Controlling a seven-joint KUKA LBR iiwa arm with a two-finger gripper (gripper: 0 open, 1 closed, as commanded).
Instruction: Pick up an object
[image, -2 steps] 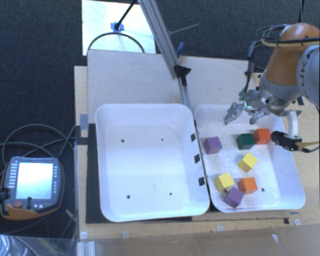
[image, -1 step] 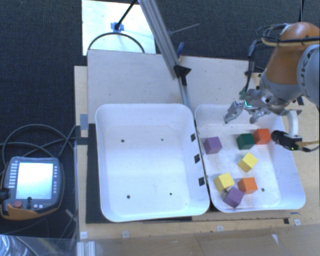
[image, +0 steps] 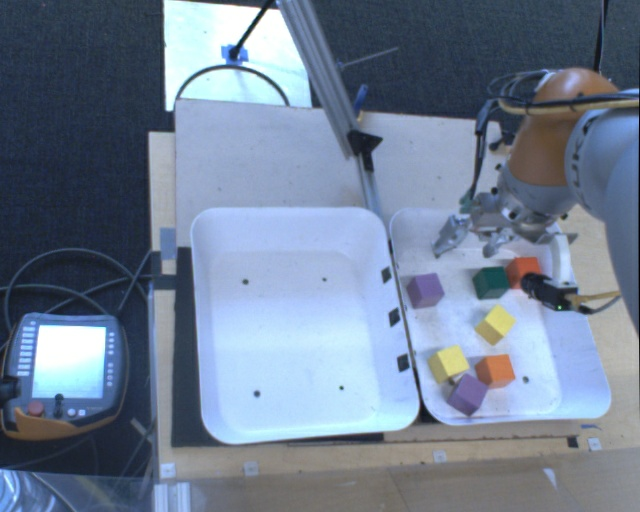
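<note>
two white bins (image: 300, 225), two purple blocks (image: 425, 290), two yellow (image: 495, 325), two orange (image: 495, 371), one green (image: 490, 282)

Robotics lab: teach pendant (image: 63, 376), 2 bins (image: 300, 320) on bench (image: 260, 150).

The arm (image: 590, 130) runs off the right edge (base unseen).

Both bins (image: 300, 420) look like smooth, slightly glossy white plastic. The bench (image: 260, 150) seems matt, pale wood board. The blocks (image: 425, 290) appear matt, maybe foam.
</note>
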